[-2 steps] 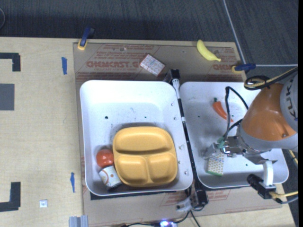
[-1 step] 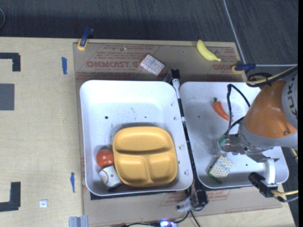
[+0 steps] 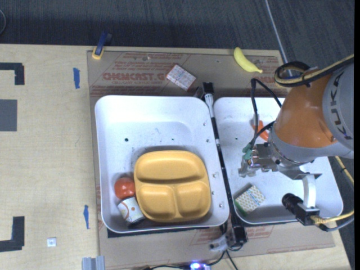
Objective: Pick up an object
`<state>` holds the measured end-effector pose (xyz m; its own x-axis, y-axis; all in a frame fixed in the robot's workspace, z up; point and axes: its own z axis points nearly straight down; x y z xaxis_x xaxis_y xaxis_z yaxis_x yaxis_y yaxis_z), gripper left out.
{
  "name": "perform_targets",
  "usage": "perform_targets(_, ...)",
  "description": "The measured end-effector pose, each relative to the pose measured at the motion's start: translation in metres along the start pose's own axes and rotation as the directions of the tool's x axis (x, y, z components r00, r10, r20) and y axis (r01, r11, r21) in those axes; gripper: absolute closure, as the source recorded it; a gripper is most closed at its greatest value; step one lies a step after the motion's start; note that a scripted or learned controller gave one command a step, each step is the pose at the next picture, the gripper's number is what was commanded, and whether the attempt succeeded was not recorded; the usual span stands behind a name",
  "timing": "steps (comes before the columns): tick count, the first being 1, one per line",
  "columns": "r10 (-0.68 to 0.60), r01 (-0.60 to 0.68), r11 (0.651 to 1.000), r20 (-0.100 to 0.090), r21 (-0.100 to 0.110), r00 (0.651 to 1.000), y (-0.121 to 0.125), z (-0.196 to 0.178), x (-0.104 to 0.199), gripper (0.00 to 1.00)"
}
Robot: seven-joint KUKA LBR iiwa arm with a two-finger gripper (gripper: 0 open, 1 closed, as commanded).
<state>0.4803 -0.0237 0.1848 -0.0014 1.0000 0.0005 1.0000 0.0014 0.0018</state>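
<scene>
Claw point(image 3: 253, 163), finger state cannot be told, hangs over the right bin point(image 3: 332, 198); just below it lies 1 patterned sponge point(image 3: 250, 198), judged light, soft, best pinched across its short sides.

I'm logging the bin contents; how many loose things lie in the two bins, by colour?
Yellow: 1, the divided tray
Orange-red: 2, ball, small piece
White with orange: 1, cup
Patterned: 1, flat packet
Total: 5
</scene>
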Motion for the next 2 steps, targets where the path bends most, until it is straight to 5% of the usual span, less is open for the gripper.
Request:
perform_targets(1,0.001,-0.001,1.0,0.0,0.0,1.0,-0.0001,0.0,-0.0005,0.0)
perform_targets(2,0.001,-0.001,1.0,0.0,0.0,1.0,-0.0001,0.0,-0.0005,0.0)
